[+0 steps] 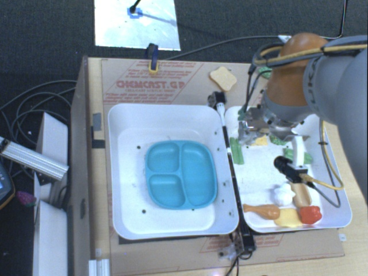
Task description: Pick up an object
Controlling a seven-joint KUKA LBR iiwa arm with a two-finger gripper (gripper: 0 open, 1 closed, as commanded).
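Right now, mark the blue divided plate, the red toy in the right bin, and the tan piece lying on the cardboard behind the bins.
blue divided plate (181,174): camera view, centre, where its dividers meet.
red toy (310,214): camera view, middle of its body.
tan piece (223,79): camera view, middle of its top face.

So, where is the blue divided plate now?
In the camera view, the blue divided plate lies in the middle of the left white bin, beside the right bin that holds the toy food.

I found the right bin crowded along its near edge by toys; its middle floor lay open.
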